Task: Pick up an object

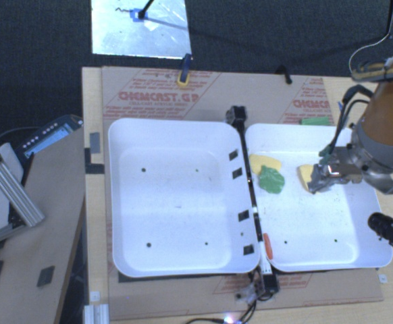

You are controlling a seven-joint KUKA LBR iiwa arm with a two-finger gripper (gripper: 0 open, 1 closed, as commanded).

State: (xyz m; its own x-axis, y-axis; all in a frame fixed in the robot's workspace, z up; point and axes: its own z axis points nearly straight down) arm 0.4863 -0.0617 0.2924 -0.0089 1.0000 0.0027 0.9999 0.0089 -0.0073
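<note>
My gripper (323,179) hangs low over the right bin (331,248), near its upper right part. A pale yellow object (306,175) lies right at the gripper's left side, partly covered by it; whether they touch I cannot say. Further left in the same bin a green object (272,179) lies against a flat yellow piece (265,162). A small orange object (267,246) rests at the bin's left rim, near the front.
The left bin (176,194) stands beside the right one, with black clips (236,156) along the shared rims. The arm's grey body with its orange band (389,120) covers the right bin's far right corner. A green patch (316,121) lies on the cardboard behind.
</note>
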